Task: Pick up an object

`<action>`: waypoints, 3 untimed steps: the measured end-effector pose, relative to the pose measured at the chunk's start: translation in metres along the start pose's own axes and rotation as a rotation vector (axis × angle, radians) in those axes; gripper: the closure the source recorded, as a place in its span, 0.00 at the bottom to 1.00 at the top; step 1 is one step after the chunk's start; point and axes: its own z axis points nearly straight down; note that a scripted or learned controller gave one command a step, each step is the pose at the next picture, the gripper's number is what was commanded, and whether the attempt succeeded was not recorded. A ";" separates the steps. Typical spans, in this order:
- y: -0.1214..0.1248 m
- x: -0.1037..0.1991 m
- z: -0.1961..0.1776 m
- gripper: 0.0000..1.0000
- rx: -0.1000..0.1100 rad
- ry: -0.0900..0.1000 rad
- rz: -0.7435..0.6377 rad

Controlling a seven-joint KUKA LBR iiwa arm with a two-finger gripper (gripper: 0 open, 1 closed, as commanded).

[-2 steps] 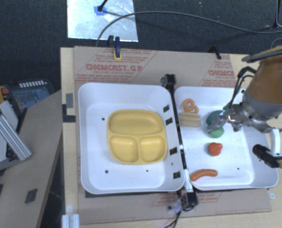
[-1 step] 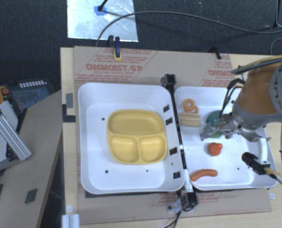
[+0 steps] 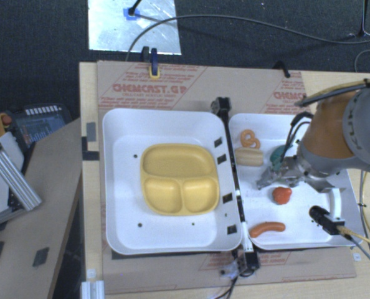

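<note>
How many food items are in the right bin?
4 visible: pretzel at the far left, bread roll just below it, tomato mid-bin, sausage near the front. The arm may hide more.

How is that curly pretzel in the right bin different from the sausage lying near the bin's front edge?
The pretzel is a looped, twisted shape with holes; the sausage is one solid, slightly curved rod. The pretzel is orange-tan, the sausage a redder orange. The pretzel sits at the far end of the right bin, the sausage at the near end. Both are small food items lying flat on the white floor, apart from the gripper.
</note>
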 end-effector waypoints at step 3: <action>0.007 0.012 -0.107 1.00 -0.009 -0.002 -0.004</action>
